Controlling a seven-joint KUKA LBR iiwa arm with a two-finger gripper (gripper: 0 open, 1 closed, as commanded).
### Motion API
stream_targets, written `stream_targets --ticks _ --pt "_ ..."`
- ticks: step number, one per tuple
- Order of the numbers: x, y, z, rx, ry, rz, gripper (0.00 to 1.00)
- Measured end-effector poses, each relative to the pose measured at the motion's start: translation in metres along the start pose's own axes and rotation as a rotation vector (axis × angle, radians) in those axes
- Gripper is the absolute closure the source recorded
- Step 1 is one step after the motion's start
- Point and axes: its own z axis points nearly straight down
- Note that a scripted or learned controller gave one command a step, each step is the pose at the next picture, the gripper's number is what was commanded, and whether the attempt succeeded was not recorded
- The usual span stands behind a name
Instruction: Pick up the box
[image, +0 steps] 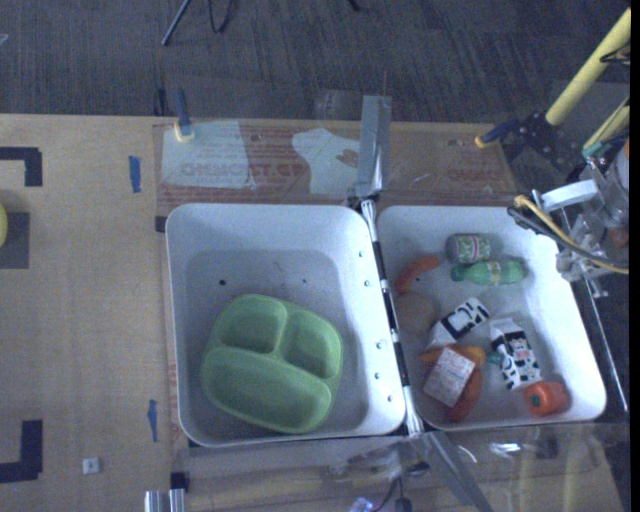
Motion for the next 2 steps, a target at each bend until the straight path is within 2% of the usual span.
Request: stream_targets --ticks 1,2 --pt "0.068 0.038 -0.184 -0.001 0.0 -0.172 1.0" --pt "0.051 0.014 -0.181 0.002 -0.003 0.024 1.0"
